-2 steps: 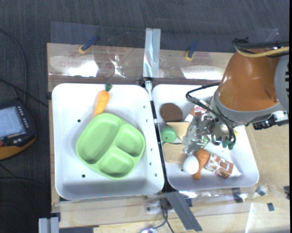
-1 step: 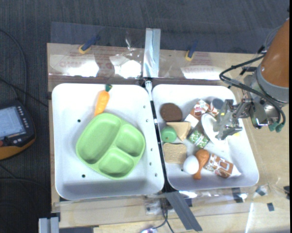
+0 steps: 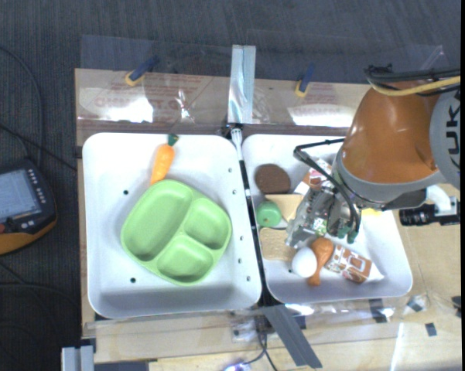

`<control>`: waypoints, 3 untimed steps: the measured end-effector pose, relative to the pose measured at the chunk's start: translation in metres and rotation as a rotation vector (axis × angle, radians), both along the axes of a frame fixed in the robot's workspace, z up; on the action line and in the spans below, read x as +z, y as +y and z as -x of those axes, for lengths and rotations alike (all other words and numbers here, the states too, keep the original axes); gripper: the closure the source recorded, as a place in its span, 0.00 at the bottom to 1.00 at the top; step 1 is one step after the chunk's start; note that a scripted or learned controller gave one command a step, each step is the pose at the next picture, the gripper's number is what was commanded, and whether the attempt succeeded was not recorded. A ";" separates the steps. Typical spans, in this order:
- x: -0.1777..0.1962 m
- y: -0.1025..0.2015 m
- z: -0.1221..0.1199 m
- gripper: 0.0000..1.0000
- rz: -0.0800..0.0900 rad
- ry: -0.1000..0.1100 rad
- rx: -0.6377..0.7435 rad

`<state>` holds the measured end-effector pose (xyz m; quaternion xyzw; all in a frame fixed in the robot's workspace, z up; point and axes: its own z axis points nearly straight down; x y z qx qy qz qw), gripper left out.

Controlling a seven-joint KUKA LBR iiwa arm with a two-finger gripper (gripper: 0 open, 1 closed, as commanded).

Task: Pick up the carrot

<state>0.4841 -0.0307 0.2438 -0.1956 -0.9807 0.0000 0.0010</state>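
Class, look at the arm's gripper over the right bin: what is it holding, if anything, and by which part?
It cannot be told. The gripper hangs low in the right bin just above a chicken drumstick, while the carrot lies in the left bin, away from it.

Arm (image 3: 394,141) cut off at right edge, tool (image 3: 316,226) fingers too cluttered to tell

We see the arm (image 3: 398,141) reaching in from the right, its orange band bulking large at the far right of the scene. Its wrist angles down and leftward, ending in the gripper (image 3: 300,236), which hangs low on the near side, pointing toward the near left.
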 end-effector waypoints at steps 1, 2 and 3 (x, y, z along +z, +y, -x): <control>0.094 -0.086 -0.001 1.00 0.005 -0.012 0.066; -0.023 -0.065 0.000 1.00 -0.002 0.001 0.460; -0.021 -0.017 -0.022 1.00 -0.001 -0.003 0.768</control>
